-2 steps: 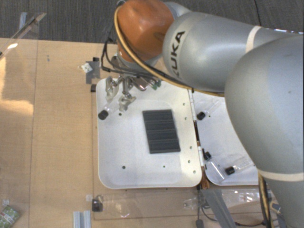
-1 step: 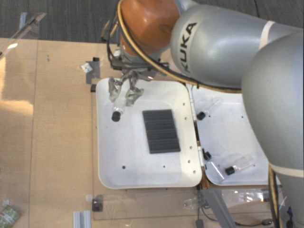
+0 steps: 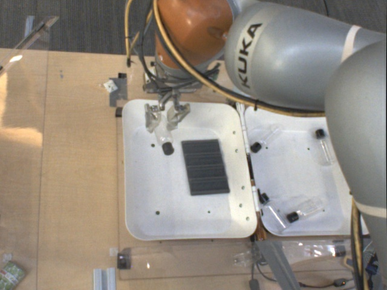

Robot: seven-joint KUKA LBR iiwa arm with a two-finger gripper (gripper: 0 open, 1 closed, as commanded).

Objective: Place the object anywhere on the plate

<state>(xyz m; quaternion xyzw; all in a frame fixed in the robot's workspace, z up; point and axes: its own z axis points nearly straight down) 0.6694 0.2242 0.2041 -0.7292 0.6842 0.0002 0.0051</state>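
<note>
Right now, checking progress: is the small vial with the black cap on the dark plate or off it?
Off it. The vial lies on the left bin's floor, left of the plate, apart.

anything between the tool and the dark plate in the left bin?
Camera view: one small black-capped vial just below the tool; past it, bare white bin floor up to the plate.

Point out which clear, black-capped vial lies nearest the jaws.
The vial in the left bin, just below the gripper and left of the dark ridged plate. The other vials lie in the right bin.
</note>
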